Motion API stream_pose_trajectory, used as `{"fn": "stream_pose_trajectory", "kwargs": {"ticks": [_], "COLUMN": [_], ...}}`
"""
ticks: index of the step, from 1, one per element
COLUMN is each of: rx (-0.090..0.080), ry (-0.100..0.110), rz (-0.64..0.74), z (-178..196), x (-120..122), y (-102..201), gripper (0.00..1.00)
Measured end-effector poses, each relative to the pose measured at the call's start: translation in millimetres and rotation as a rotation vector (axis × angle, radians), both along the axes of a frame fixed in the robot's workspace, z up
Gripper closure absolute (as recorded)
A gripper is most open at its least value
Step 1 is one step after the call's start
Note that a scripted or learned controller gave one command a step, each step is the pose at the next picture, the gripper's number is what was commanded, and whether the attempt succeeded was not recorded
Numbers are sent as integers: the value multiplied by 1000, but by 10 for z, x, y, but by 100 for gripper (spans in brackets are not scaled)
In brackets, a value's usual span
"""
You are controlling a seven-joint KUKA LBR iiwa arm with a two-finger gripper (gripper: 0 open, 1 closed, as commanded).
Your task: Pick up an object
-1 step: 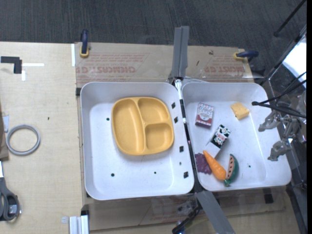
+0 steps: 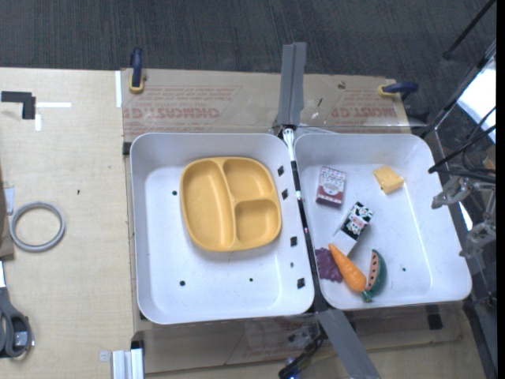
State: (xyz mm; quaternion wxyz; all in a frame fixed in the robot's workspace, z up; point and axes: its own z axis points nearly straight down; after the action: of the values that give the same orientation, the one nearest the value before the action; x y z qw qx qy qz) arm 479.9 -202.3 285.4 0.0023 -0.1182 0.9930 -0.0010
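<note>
The right bin (image 2: 418, 251) holds several small items. A maroon box (image 2: 331, 186) lies near its back left, with a yellow wedge (image 2: 387, 178) to its right. A black-and-white cow-print carton (image 2: 357, 220) lies at the middle. Near the front left, an orange carrot (image 2: 347, 266) rests between a purple piece (image 2: 326, 263) and a watermelon slice (image 2: 372, 274), touching both. The left bin (image 2: 158, 283) holds a yellow divided plate (image 2: 231, 204).
A grey tape ring (image 2: 36, 226) and scissors (image 2: 12, 334) lie on the bench at the left. Clamps (image 2: 137, 69) (image 2: 398, 89) hold cardboard behind the bins. Metal brackets and black cables (image 2: 461, 204) stand past the right bin's right wall.
</note>
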Motion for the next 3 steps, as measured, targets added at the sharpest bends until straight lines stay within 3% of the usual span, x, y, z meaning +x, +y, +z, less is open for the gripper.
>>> {"fn": "stream_pose_trajectory", "kwargs": {"ticks": [1, 2, 3], "rx": [2, 3, 2], "ry": [3, -10, 2], "rz": [-237, -397, -790], "z": [-558, -1655, -1938], "x": [498, 467, 874], "y": [219, 558, 601], "gripper": [0, 0, 0]}}
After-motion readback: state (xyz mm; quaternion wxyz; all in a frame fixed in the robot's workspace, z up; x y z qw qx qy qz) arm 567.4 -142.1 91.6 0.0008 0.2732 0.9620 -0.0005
